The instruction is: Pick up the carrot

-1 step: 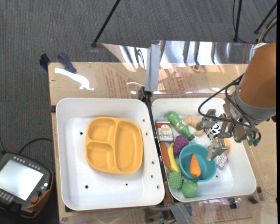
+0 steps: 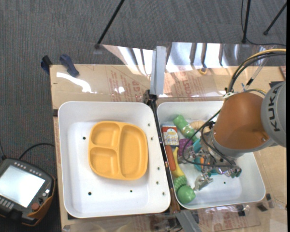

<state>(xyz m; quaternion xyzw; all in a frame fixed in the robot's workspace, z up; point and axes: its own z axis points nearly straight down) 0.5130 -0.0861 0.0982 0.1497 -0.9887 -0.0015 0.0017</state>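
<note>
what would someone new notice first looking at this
The yellow divided plate stands out, lying alone in the left bin. Next comes the big orange and grey arm leaning in over the right bin, with its gripper down among a crowd of toys. Along that bin's left side lie a thin orange carrot and a green round toy.

Carrot [image 2: 170,157]: slim orange toy vegetable, lying flat in right bin [image 2: 253,175], close to bin's left wall. Long axis runs roughly 12-to-6 o'clock, lower end tipped slightly toward 5 o'clock. Upper end sits just below small red-and-white carton [image 2: 170,134]; lower end meets yellow piece and green round-ended toy [image 2: 184,191] at about 5 o'clock. Purple-and-teal toy clutter lies just beside it at 3 o'clock. Fully visible, not lifted.
</note>
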